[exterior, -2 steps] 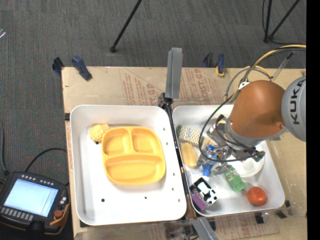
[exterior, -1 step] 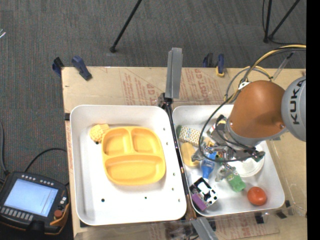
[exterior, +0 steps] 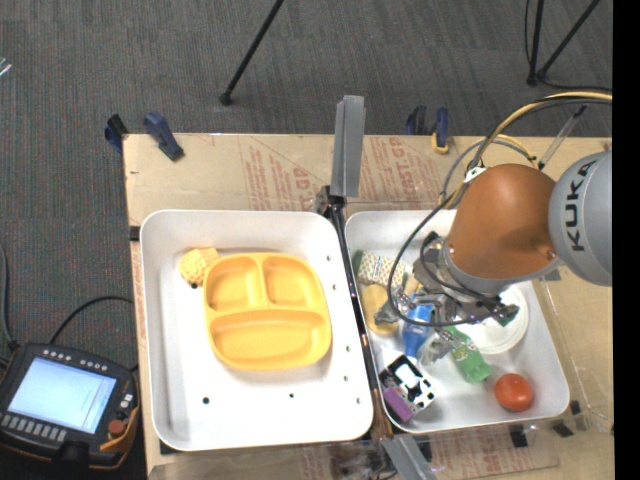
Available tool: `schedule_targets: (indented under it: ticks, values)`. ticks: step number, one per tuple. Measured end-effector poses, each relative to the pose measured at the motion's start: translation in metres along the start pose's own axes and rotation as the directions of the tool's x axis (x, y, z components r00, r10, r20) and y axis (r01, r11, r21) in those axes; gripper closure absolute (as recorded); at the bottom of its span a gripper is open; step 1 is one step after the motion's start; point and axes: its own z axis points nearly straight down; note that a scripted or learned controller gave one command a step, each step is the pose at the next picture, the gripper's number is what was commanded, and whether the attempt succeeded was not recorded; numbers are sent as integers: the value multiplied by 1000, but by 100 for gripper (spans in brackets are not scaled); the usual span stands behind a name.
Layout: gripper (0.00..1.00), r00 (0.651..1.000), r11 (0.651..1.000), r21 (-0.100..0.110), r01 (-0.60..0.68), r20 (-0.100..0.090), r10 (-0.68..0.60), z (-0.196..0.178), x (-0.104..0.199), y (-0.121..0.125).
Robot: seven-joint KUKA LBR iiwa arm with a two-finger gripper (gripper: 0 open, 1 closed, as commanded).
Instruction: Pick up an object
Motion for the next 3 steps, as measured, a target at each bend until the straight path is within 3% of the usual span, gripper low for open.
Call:
schedule_targets:
  ticks: [1, 2, 3]
  values:
    - [100, 1000, 1000, -1, 0, 3, 0, -10, -2, 1]
    - [100, 998, 998, 11, 60, 8, -60, -106, -30, -2]
    - [100, 996, 996, 4, 89, 3, -89, -129, -71, 23]
